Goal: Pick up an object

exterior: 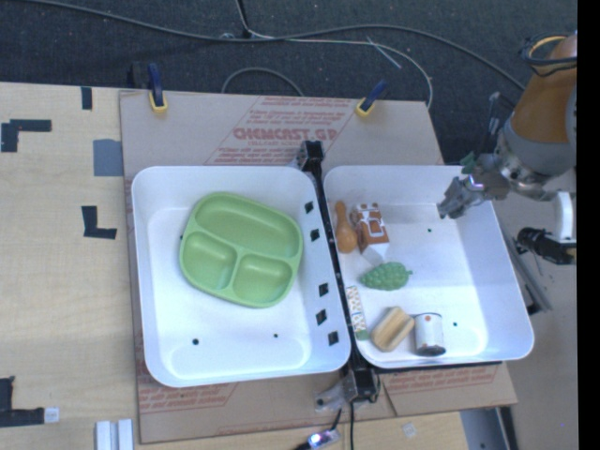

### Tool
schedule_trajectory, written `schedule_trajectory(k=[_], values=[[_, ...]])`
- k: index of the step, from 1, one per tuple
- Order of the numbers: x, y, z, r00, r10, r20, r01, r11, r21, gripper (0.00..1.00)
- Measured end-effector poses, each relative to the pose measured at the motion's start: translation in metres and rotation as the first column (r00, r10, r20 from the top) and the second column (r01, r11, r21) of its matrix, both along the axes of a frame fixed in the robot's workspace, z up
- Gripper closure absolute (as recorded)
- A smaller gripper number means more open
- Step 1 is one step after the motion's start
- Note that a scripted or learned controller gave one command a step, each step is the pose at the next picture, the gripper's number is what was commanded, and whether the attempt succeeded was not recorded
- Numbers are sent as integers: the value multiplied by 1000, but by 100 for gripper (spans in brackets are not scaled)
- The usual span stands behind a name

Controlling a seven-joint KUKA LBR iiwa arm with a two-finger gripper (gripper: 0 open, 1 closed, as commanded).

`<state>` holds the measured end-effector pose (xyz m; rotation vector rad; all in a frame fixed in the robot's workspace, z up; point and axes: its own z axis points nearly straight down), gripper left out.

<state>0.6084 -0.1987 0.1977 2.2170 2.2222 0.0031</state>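
Green tray (242, 248), white bins (150, 279)

Bare floor (450, 261) right of leafy toy (385, 276)

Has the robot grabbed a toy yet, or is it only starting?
Only starting. Nothing looks picked: the green leafy toy, bread roll and little can all lie in the right bin. The gripper hangs by that bin's far right edge, away from them. Reaching, grabbing and lifting remain.

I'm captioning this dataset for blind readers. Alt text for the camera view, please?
A grey-and-orange robot arm's gripper hovers over the right white bin's far edge, above small toy foods and a can. The left bin holds a green divided plate.
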Motion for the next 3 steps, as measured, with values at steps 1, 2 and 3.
schedule_trajectory(k=[1, 2, 3], values=[[8, 7, 57, 1000, 1, 1, -1, 1000, 0, 100], [-6, 54, 51, 1000, 0, -5, 0, 1000, 0, 100], [-1, 112, 41, 1000, 4, -5, -4, 1000, 2, 100]])
